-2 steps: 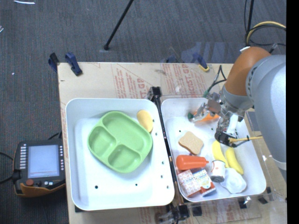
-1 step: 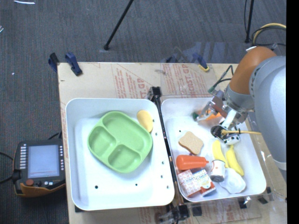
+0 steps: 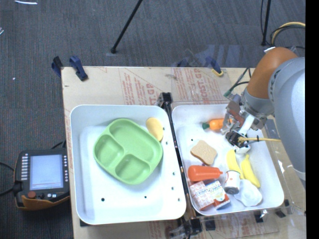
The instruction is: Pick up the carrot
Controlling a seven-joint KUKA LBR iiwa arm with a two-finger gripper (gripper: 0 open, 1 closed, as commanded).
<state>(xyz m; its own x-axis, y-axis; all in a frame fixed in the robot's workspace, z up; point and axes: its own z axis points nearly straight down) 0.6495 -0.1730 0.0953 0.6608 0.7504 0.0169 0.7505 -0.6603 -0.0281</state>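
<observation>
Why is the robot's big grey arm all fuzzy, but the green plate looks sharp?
In the camera view, the grey arm sits close to the lens at the right edge, so it looks soft and blurry. The green plate lies farther away in the left bin, evenly lit and sharp. The white bins look bright, slightly washed out.

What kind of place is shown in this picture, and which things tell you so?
Probably a robotics lab. A grey robot arm reaches over two shallow white plastic bins of toy food, such as a small orange carrot. A handheld control pendant lies on grey carpet, and black tripod legs stand behind.
</observation>
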